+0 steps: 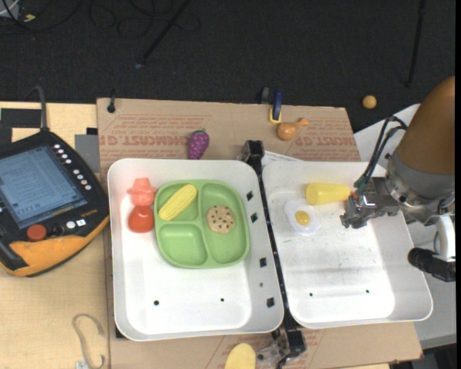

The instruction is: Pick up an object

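Observation:
In the right bin lie a yellow wedge-shaped block near the back and a fried egg toy to its lower left. My gripper hangs low over the right bin, just right of the yellow block and the egg, touching neither as far as I can see. The left bin holds a green divided plate with a corn cob and a cookie on it. A red and pink figure stands left of the plate.
Behind the bins on the cardboard lie a purple grape bunch, an orange pear-like toy and a blue-yellow clamp. A teach pendant sits at the left. A yellow object lies at the front edge.

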Motion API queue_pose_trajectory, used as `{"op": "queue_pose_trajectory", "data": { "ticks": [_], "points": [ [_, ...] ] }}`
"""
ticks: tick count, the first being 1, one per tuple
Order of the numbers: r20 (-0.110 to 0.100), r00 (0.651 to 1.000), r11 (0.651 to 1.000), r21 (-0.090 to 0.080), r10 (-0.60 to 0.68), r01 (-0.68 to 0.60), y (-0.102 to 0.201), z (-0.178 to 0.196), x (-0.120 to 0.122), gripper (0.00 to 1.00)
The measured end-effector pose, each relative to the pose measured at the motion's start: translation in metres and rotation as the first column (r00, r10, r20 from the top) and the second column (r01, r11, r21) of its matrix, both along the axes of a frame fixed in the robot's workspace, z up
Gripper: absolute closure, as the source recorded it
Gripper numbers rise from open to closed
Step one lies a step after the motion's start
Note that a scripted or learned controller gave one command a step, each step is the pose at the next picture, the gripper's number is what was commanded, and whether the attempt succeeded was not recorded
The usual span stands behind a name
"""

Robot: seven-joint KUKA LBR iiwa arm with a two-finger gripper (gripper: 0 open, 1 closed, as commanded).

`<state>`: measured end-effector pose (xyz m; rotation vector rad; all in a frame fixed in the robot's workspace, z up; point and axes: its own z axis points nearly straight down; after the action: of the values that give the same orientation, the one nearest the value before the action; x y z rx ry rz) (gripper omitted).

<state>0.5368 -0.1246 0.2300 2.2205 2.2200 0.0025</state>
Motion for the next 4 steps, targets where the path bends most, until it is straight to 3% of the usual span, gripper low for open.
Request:
{"op": "queue_pose_trajectory", "data": {
  "ticks": [2,3,4],
  "points": [
    [-0.007,1.0,1.0,0.003,0.003,-0.003,0.117,-0.01,-0.03,1.0],
    [-0.007,1.0,1.0,0.002,0.001,-0.001,0.146,0.005,-0.055,1.0],
    [-0.008,1.0,1.0,0.0,-0.002,0.002,0.151,-0.012,-0.047,1.0]
  ]
}}
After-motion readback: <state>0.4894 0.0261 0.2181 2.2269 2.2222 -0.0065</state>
